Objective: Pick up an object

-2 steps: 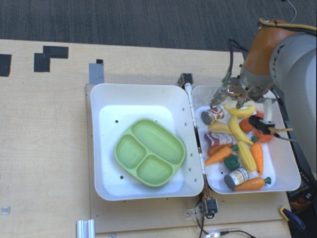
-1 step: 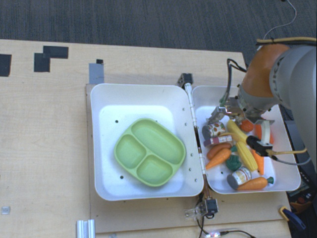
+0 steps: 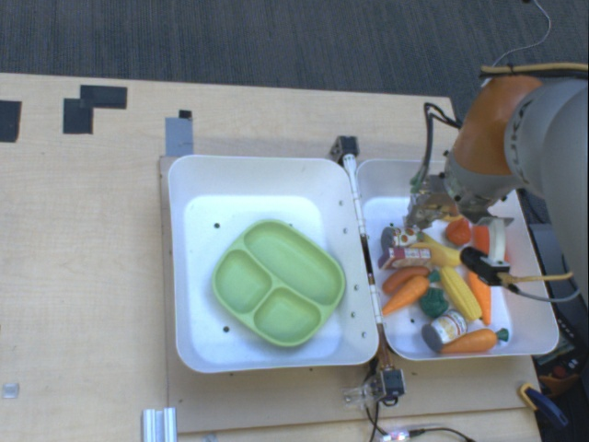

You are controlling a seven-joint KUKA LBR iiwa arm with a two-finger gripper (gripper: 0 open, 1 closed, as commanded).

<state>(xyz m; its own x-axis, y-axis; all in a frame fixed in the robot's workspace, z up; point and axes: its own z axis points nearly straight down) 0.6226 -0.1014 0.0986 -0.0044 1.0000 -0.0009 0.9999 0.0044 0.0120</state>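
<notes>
While the grey arm [image 3: 543,145] with its orange band reached in from the right, the claw [image 3: 426,217] hung low over the upper left part of the right bin [image 3: 545,337], at the top edge of the heap of toy food there. Whether the claw was open or closed could not be told from this slanted view.

Just below the claw lay a small red and white packet [image 3: 403,243], and beside it a yellow piece [image 3: 444,255] stretched toward the right. A round red-orange toy [image 3: 457,233] sat near the wrist. Under the packet, two orange carrots lay side by side: the upper carrot [image 3: 402,277] and the lower carrot [image 3: 408,295], both pointing down to the left toward the divider between the bins. A yellow corn cob [image 3: 459,292] lay at a slant in the middle of the heap, with a dark green piece [image 3: 433,305] at its left. Nearer the front wall stood a small tin can [image 3: 443,330], tipped on its side, touching a third carrot [image 3: 475,342] with a green tip.

The left bin [image 3: 180,247] held a light green divided plate [image 3: 279,284] with three compartments, lying flat and well apart from the claw. Both bins rested on a pale wooden surface [image 3: 83,274].
</notes>
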